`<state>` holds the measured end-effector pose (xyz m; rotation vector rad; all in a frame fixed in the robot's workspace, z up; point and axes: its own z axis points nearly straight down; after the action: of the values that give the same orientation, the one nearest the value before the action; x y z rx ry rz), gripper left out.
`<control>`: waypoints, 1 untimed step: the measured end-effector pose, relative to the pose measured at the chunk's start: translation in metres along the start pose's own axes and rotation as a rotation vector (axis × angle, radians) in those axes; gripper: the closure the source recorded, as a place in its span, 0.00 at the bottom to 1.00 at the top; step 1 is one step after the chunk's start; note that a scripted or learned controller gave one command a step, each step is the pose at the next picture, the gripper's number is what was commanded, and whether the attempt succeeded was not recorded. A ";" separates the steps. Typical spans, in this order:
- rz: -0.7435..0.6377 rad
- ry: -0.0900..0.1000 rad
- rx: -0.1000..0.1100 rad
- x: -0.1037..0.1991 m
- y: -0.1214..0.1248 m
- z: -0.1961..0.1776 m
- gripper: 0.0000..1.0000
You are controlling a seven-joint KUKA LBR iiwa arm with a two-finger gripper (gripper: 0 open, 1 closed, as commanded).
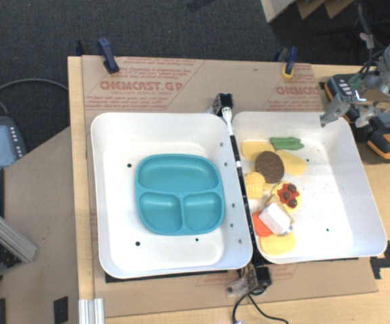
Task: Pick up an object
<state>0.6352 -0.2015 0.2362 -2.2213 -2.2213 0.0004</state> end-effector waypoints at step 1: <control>-0.003 0.002 0.004 0.084 -0.057 -0.076 0.00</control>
<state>0.5779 -0.1174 0.3119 -2.2153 -2.2216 0.0025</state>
